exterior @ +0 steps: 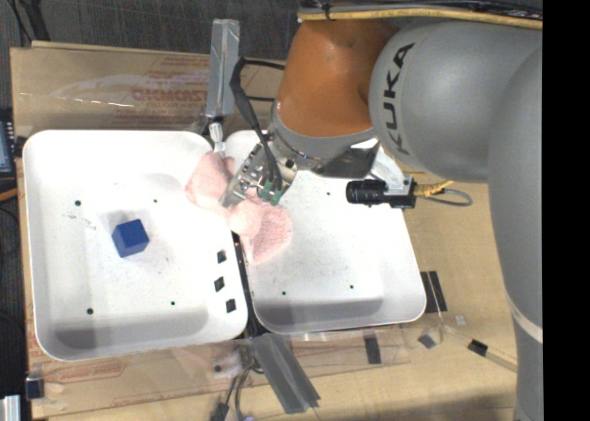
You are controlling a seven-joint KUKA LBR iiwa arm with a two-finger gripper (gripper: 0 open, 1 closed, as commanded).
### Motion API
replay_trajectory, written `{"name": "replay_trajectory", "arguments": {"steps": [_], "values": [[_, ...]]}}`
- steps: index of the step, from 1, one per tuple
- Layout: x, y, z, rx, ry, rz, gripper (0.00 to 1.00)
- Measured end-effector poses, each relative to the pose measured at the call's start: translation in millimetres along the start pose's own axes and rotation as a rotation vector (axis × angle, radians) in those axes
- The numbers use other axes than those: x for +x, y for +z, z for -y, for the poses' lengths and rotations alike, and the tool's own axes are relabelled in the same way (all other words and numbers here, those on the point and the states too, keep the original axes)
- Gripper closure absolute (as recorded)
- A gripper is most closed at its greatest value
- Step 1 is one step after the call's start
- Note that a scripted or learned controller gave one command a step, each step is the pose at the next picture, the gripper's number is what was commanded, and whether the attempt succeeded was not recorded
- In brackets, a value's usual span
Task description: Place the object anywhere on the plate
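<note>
Small blue cube (131, 237): rests in left white bin (55, 226), well apart from gripper (251, 185). Gripper: over pink cloth-like plate (263, 226) straddling bin divide. Grip state: cannot tell. Cube lies left of gripper.

My claw (247, 184) hangs over the pink plate (263, 230); bin rims (241, 267) cross below, open floor lies right.

The grey arm (461, 106) comes in from the right and bends over the far middle of the scene, its orange band (332, 74) facing up. Below the band the gripper (251, 181) points down and toward the left, tilted at a slant.
</note>
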State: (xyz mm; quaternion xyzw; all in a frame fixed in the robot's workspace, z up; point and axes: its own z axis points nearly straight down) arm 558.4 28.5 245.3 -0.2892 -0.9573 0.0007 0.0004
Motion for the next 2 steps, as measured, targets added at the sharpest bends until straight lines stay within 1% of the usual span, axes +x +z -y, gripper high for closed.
{"name": "replay_trajectory", "arguments": {"steps": [1, 2], "values": [[26.8, 8.3, -41.8, 0.000, -0.405, -0.001, 1.00], [26.7, 8.1, -41.8, 0.000, -0.405, -0.001, 0.00]]}}
